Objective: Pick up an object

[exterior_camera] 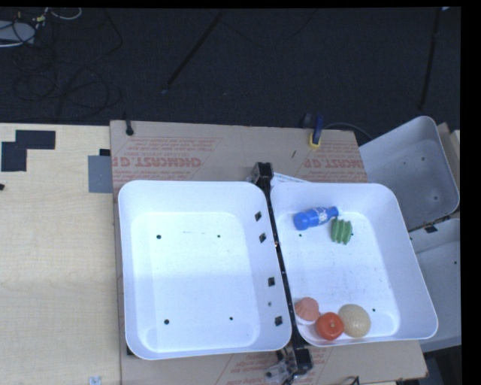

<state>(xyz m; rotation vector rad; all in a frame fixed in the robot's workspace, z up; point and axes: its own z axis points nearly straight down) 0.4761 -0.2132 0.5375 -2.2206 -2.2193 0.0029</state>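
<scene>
Clustered in the right bin's (346,278) near corner, red ball (329,325), tan ball (355,319) and pink piece (306,307) crowd together, so the blue bottle (314,217), farther back and less hemmed in, looks the easier pick.

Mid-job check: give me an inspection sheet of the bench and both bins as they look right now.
Surface: cardboard sheet under two white bins, on a pale wooden bench.
Job's things: right bin holds a blue bottle lying on its side, a green ridged piece beside it, and at the near wall a pink piece, a red-orange round piece and a beige ball clustered together.
Clutter: left bin, nothing seen inside.
Grippers: nothing seen.
Cables: dark cables on the floor beyond the bench.
Surroundings: grey panel to the right.
</scene>
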